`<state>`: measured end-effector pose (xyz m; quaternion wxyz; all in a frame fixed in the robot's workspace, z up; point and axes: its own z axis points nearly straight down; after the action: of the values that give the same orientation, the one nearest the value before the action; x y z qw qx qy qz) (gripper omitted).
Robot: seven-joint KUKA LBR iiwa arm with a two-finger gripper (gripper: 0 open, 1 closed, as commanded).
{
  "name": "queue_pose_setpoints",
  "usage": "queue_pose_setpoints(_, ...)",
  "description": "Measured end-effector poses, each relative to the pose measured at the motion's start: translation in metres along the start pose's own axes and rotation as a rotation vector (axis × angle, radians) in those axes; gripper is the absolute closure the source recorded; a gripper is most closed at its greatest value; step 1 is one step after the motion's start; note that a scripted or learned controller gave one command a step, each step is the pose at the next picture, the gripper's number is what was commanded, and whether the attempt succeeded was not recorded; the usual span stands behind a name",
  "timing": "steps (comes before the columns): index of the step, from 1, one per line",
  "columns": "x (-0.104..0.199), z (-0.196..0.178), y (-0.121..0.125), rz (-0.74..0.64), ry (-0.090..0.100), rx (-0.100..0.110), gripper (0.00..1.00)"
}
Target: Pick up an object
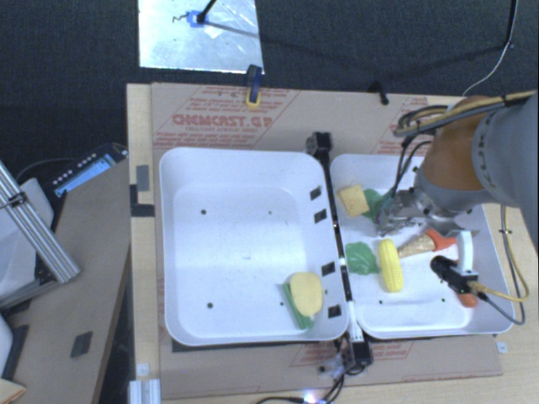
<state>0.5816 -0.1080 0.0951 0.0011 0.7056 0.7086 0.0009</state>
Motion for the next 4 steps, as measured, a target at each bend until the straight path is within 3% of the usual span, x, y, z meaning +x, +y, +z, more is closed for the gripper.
queue_pose_setpoints(1,0.009,-0.004,-0.036,0.004,0.001,0.005,1.0)
queue_pose_setpoints(2,0.008,-0.015,-0.033,0.002,0.0,0.0,1.0)
queue_pose_setpoints(3,0.02,-0.023,-0.074,0.004,0.001,0.005,1.0)
queue_pose_setpoints(4,0.021,-0.204,-0.04,-0.002,-0.003,-0.017,1.0)
